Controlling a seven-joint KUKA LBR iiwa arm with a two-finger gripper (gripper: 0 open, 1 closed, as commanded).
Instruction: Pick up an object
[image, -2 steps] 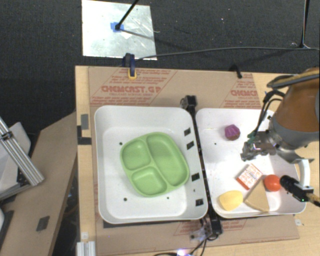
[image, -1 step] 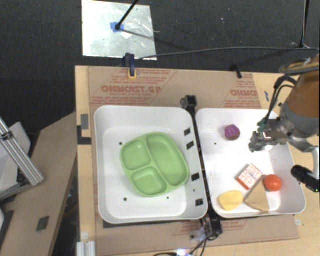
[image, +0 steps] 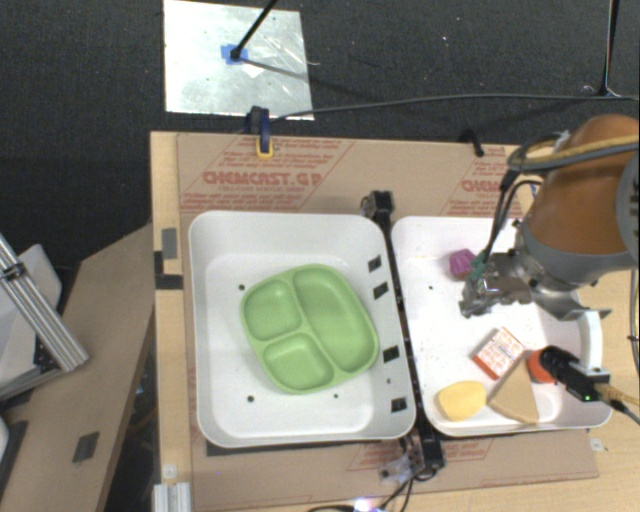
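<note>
Camera view: tool (image: 478, 297) over right bin's (image: 430, 250) open middle.

Printed in red at twelve o'clock on the brown sheet (image: 300, 165) under the bins: "CHEMCAST GP", repeated, partly cut off.

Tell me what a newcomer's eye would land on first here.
The green tray stands out most: it has three compartments and sits tilted in the middle of the left bin. Next comes the arm, grey with an orange band, reaching in from the right, its gripper over the right bin. There lie a purple piece, a small box, a yellow piece and a tan wedge.
</note>
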